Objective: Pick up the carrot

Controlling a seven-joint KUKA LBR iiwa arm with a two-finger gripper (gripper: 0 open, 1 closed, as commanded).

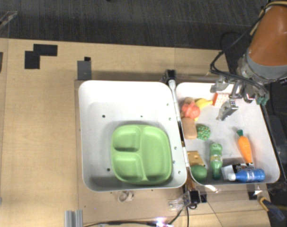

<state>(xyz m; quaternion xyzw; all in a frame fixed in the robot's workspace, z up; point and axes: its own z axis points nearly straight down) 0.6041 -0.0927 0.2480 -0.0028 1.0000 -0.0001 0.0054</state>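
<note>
blue bottle (pixel 250 175): lies along the near wall of the right bin (pixel 271 141), just beside the carrot's pointed tip; keep the descent clear of it
carrot (pixel 245 148): lies flat on the right bin's floor toward the right wall, green top pointing to the far side, orange tip pointing near; nothing rests on it
green pieces (pixel 215 154): sit to the carrot's left, apart from it, so there is room on that side for one finger
approach: i'd judge the best grip is across the carrot's thick middle, fingers straddling its width, not along its length
claw (pixel 227 109): hangs above the far part of the right bin, well apart from the carrot; carries nothing, though whether it is released or clenched i cannot tell
next move: travel toward the near right, turn the wrist to square with the carrot, then descend
</note>
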